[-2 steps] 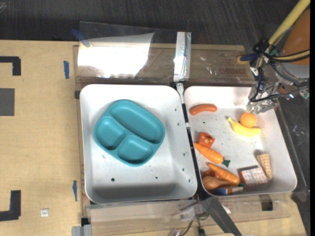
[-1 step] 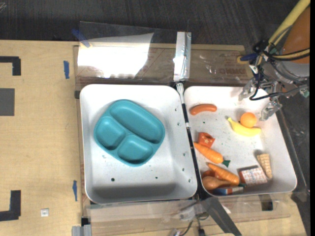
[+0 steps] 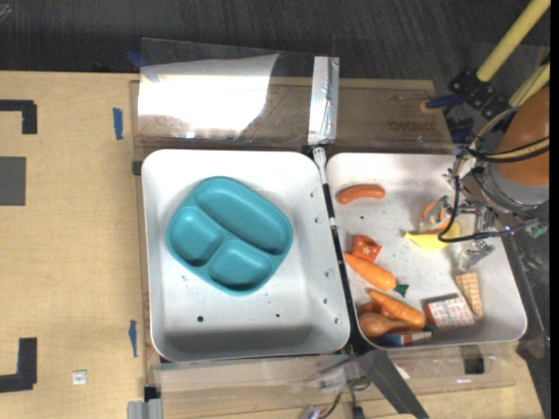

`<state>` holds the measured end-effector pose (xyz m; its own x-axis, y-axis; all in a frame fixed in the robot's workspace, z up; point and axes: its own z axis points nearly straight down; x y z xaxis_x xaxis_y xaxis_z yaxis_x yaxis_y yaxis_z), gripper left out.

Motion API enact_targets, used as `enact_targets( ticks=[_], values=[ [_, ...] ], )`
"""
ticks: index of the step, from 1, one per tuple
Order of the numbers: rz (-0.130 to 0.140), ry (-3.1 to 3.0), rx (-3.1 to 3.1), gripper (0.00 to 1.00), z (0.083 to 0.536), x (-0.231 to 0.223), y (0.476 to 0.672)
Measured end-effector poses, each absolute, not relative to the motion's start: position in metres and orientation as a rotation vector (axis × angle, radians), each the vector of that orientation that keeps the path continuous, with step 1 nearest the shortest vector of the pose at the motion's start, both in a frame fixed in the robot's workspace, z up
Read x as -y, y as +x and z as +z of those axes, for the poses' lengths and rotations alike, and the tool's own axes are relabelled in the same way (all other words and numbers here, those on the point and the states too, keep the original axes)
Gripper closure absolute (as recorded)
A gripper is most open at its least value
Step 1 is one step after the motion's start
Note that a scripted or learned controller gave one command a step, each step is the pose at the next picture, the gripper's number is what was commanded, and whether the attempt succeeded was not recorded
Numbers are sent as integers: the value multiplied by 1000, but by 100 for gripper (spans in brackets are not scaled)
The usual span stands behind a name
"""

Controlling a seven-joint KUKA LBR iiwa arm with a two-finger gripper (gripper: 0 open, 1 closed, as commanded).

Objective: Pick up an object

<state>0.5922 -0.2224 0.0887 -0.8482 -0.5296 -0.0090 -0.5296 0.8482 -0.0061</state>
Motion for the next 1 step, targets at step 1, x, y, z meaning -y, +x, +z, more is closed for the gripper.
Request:
enact_targets(
  ticks=[1],
  values=[
    [-4, -896, -2998, 0, 88, 185, 611]
  ],
)
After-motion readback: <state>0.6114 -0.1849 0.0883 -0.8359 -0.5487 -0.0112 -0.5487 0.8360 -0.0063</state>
